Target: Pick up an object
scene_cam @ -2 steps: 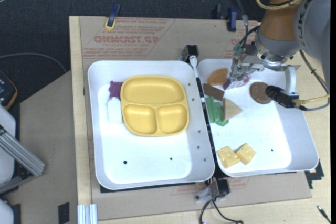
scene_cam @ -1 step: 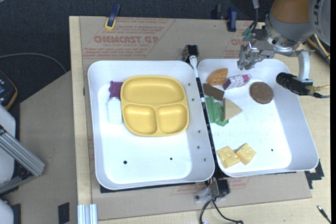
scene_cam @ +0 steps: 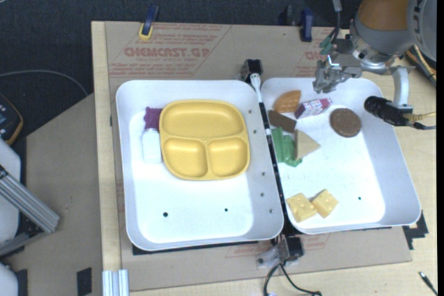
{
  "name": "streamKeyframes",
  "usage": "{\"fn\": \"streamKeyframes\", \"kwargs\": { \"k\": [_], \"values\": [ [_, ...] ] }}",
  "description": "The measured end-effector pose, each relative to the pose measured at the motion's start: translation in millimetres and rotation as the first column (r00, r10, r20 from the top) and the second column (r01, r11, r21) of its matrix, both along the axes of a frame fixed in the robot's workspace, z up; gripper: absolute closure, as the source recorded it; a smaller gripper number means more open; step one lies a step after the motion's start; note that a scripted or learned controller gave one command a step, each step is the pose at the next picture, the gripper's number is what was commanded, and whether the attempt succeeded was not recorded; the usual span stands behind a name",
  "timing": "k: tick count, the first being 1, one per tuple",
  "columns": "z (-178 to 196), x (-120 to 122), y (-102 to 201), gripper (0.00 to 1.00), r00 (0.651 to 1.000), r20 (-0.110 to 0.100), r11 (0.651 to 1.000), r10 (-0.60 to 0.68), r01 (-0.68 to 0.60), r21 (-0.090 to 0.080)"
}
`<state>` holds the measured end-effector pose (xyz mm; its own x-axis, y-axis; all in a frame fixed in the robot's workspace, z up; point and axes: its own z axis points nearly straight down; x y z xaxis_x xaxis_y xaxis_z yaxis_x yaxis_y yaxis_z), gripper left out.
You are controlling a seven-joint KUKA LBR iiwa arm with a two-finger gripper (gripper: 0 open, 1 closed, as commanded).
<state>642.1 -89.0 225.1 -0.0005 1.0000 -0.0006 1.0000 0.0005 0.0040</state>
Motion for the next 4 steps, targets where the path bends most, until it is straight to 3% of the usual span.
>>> {"fn": "streamKeyframes", "kwargs": {
  "k": [1,2,4],
  "values": [
    [6,-30,55,1.0,1.0,-0.008,1.0,0.005,-0.005,0.004],
    [-8,-60,88,1.0,1.0,-0.01,1.0,0.002,-0.002,0.002],
    [9,-49,87,1.0,1.0,0.0,1.0,0.0,0.0,0.0]
  ]
}}
